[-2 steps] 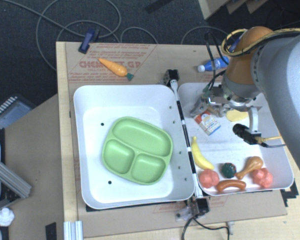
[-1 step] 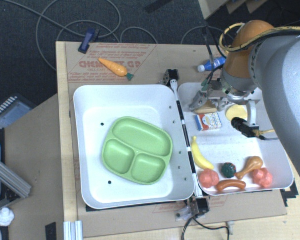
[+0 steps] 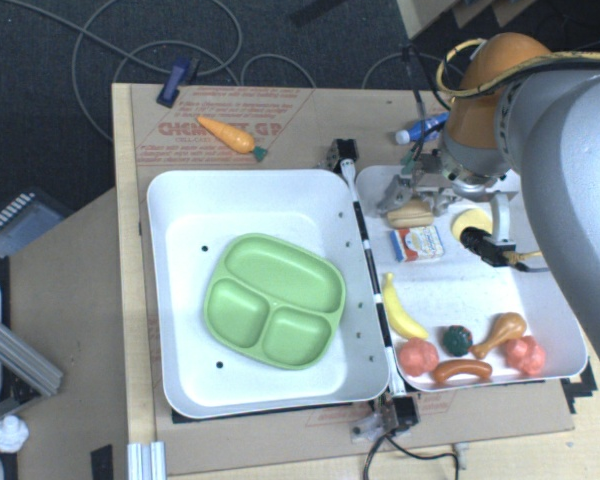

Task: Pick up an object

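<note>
My gripper (image 3: 418,190) is low over the far left corner of the right bin (image 3: 550,303). A tan bread-like piece (image 3: 408,216) lies directly under or against it. Just in front lies a small white, red and blue carton (image 3: 418,243), with a yellow object (image 3: 470,222) to its right. Along the bin's near side lie a banana (image 3: 400,313), a pink-red fruit (image 3: 416,357), a dark green item (image 3: 457,340), a sausage (image 3: 462,371), a drumstick (image 3: 500,332) and a pink lumpy piece (image 3: 525,354).
The left bin (image 3: 180,208) holds a green divided plate (image 3: 274,300). A toy carrot (image 3: 228,134) lies on the cardboard behind it, with a blue object (image 3: 175,81) at the bench's far edge. The big grey arm (image 3: 570,168) overhangs the right bin's right side.
</note>
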Controlling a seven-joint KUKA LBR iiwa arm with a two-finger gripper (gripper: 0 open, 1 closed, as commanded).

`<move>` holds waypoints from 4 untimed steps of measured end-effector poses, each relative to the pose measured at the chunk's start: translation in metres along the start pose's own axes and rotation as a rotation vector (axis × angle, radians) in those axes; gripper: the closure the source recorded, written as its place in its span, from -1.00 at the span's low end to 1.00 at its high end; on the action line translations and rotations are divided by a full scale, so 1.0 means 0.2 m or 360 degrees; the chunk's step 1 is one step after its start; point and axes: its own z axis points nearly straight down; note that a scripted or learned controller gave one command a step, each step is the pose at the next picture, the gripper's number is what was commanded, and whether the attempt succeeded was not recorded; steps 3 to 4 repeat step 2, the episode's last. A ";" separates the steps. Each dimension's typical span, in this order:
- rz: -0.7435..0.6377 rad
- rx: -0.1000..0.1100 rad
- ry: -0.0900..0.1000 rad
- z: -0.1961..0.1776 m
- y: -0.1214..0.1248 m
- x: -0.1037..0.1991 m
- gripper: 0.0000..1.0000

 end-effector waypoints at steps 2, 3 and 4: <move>-0.0001 -0.0006 -0.0003 -0.06 0.01 0.00 1.00; -0.0001 -0.0006 -0.0003 -0.06 0.01 0.00 1.00; -0.0001 -0.0006 -0.0003 -0.06 0.01 0.00 1.00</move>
